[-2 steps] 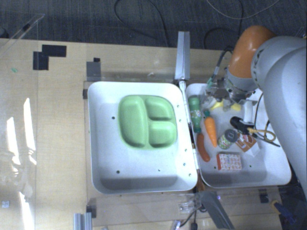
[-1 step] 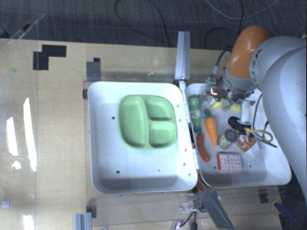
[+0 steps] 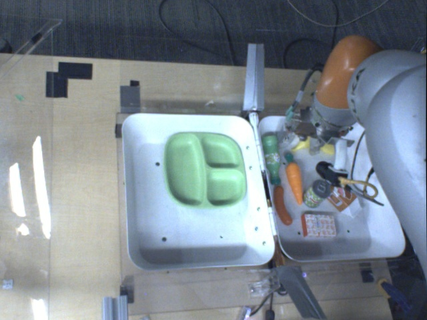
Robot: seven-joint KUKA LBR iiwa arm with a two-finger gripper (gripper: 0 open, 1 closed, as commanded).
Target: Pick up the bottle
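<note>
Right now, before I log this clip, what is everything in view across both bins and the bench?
Shallow white plastic bins: 2, white, side by side on the bench.
Green three-compartment tray: 1, light green, in the left bin.
Green bottle with white label: 1, green, lying along the right bin's left wall.
Orange carrot: 1, orange, right bin, beside the bottle.
Red-orange sausage-shaped item: 1, right bin, below the bottle.
Small round jar: 1, dark top, right bin centre.
Flat patterned card or packet: 1, red and white, right bin's near side.
Black tape marks: bench, upper left.
Black cables: dark floor beyond the bench.
Grey arm with orange band: 1, from the right.
Gripper: over the right bin's far end, near the bottle's top.
</note>
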